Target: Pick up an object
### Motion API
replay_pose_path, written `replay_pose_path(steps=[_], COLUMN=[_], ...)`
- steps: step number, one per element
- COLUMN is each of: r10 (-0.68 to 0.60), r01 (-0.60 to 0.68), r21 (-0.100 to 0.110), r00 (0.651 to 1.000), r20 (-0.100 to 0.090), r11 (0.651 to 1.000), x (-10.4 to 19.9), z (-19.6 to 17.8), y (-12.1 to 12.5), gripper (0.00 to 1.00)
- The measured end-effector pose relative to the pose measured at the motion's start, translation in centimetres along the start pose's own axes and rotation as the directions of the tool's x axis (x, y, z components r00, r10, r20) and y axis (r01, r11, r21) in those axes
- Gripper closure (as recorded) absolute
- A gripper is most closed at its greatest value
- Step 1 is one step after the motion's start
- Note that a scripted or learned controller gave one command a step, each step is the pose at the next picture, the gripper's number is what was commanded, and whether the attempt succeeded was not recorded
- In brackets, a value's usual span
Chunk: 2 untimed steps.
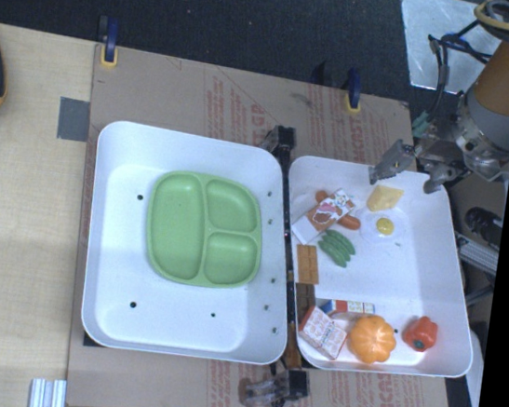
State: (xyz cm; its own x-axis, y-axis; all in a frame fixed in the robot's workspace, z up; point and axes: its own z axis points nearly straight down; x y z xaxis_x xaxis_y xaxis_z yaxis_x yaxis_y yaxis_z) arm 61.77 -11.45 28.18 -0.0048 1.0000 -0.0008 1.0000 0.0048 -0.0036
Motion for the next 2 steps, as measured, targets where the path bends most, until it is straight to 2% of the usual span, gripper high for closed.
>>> replay_pose_path(steps=[1,2], r10=[-0.006,0.002], r01=[0.006,-0.002], r21=[0.012,-0.007], r00=[1.000,1.000], r20=[-0.003,-0.001], r11=[1.000,1.000], x=[6.2,0.9], z=[9.6,17.0], y=[-2.5,1.5], gripper=[0.00,0.00])
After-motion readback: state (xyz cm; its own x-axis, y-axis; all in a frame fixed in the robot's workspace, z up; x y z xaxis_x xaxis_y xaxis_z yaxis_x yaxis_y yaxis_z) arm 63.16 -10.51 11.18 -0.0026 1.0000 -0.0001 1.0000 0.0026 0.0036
